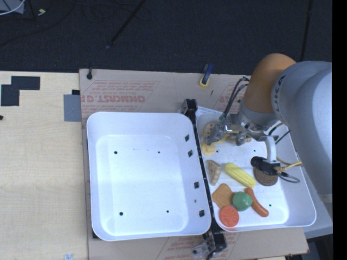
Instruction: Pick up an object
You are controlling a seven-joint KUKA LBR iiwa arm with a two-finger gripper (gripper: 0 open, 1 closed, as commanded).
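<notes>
A: Where is the claw seen?

B: It is seen low in the right bin, near that bin's upper left corner, with the grey arm and its orange band reaching in from the right. Cables are seen running down the wrist.

A: Can its state be told?

B: How far it is open cannot be told; the tip is lost among metal parts and a pale yellow piece just below it. Whether that piece is gripped cannot be told either.

A: What else is found in the right bin?

B: A corn cob is laid at a slant near the middle, with a tan piece just to its left. A brown round thing is seen to its right. Nearer the front edge, an orange slab, a green ball, a red disc and a carrot are clustered, touching or nearly so.

A: And the left bin?

B: It is set beside the right one, on cardboard spread over the counter.
</notes>
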